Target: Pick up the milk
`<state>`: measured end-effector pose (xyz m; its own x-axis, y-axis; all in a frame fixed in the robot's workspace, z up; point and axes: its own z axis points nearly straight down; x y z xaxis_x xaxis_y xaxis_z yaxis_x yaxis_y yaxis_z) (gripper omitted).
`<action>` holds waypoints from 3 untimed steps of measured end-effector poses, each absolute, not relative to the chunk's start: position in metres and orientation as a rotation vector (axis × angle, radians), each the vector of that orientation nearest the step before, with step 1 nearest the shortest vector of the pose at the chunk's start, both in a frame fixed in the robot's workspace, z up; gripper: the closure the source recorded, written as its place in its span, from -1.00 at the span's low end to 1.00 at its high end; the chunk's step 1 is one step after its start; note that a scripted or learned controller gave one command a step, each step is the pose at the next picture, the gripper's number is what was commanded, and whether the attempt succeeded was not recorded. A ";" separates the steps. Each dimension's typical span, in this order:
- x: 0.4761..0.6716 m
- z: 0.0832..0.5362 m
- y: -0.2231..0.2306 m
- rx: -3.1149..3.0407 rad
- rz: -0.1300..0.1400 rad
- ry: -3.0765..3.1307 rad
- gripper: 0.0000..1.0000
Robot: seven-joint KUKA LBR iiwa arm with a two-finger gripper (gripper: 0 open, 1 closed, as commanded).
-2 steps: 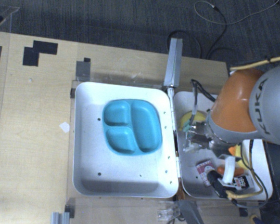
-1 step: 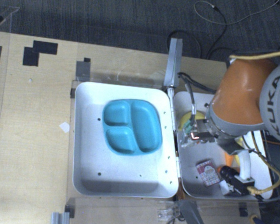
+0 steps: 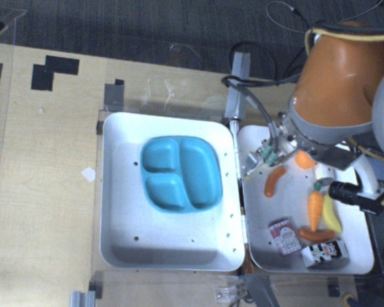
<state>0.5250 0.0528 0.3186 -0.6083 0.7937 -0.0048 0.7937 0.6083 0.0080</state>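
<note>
A pale wooden bench is carrying two shallow white bins side by side, with a few black squares of tape lying on its far left part. The left bin is holding a blue divided tray with three compartments, sitting a little toward the far side of the bin's middle. Just right of the shared wall, the right bin is holding the loose items. The gripper is hanging over the far left corner of this bin, reaching down from the grey arm with its large orange band; whether its fingers are apart or together cannot be told from this slant. Close beside it on the near side an orange sausage-shaped piece is lying tilted. A small red and white packet is lying nearer the front. Further right, a carrot and a yellow banana are lying close together, and a red sausage is resting just in front of them. The milk, a small white carton with dark markings, is lying in the near right corner of the right bin, touching the red sausage and well apart from the gripper.
</note>
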 end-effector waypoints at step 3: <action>0.646 0.437 -0.024 1.120 0.004 2.926 1.00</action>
